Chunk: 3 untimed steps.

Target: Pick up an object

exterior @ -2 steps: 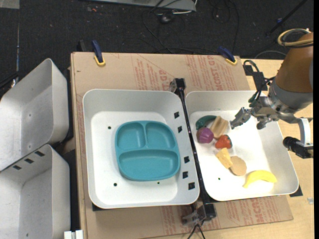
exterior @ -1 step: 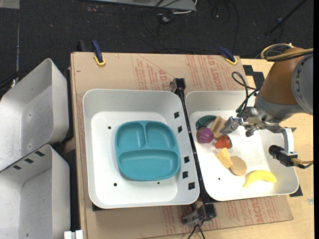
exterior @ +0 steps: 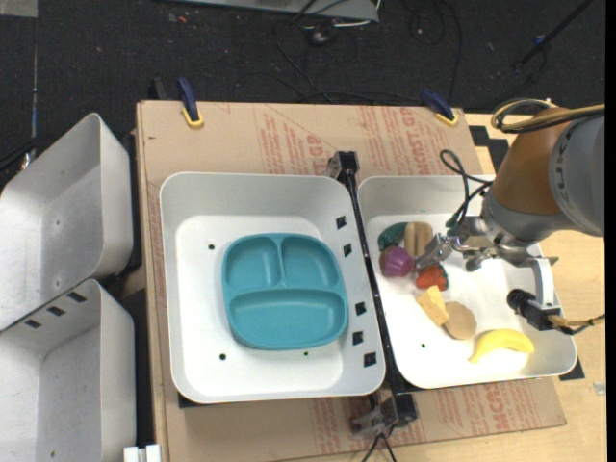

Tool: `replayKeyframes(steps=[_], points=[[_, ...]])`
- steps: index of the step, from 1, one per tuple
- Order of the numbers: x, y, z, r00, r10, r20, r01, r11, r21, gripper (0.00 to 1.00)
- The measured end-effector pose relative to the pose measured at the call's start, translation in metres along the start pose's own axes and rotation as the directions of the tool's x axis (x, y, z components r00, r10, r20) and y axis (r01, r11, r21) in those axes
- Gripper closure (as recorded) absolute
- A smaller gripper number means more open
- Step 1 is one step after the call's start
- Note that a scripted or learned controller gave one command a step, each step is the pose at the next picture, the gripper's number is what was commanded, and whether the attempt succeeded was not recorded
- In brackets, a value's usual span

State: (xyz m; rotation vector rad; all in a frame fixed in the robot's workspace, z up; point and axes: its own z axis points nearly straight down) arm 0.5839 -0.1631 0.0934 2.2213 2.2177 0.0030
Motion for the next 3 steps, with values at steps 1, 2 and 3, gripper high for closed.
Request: replayKeyframes(steps=[1, 2, 3], points=[[0.000, 0.001, -0.011, 1.000, -0.001, 0.001, 0.001, 1.000, -0.003, 1.00], [0.006, 0.011, -0.068, 1.000, -0.005, 0.001, 0.005, 1.000, -0.003, 1.00], [0.007, 0.011, -0.132, 1.000, -0.005, 0.002, 0.005, 1.000, -0.005, 1.00]])
